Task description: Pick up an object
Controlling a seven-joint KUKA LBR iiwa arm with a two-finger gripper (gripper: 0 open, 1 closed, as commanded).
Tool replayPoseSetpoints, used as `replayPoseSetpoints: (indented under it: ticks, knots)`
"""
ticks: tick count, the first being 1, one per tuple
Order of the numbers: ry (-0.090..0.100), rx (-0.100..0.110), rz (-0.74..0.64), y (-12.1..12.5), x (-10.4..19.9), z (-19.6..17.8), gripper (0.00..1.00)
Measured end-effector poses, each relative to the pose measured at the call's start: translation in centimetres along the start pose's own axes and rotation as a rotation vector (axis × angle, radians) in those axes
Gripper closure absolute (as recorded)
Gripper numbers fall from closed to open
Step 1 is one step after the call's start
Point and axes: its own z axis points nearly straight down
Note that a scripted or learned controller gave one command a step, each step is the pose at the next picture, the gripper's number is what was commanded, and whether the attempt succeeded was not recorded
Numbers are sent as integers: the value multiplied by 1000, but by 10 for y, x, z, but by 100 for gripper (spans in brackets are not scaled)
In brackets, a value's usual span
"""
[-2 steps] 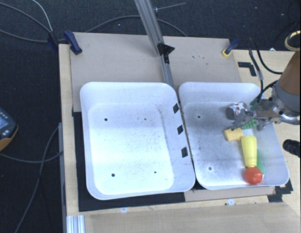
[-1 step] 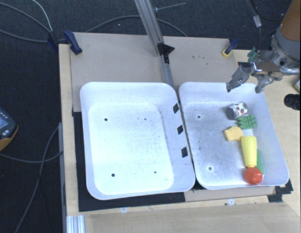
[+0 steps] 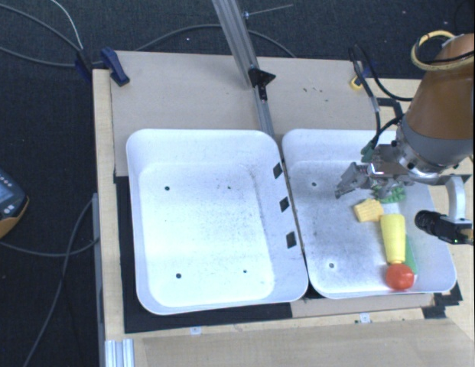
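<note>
Inspecting the right bin (image 3: 329, 228), we find the end effector (image 3: 358, 180) spread wide, gripping nothing. Yellow block (image 3: 368, 210) lies at its five o'clock, beside a yellow cylinder (image 3: 394, 238) and red ball (image 3: 400, 277).

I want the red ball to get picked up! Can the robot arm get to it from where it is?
Probably yes. The red ball lies uncovered in the right bin, near its front edge, with the end effector already over that bin. A yellow cylinder touches the ball, which could crowd the grab.
</note>
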Motion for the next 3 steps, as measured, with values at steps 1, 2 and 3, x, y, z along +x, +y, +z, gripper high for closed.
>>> replayPoseSetpoints:
  ticks: [1, 2, 3]
  knots:
    - [-2, -12, 2, 54, -54, -123, 0]
    - [0, -1, 1, 14, -36, 43, 0]
    - [-1, -8, -1, 99, -28, 6, 0]
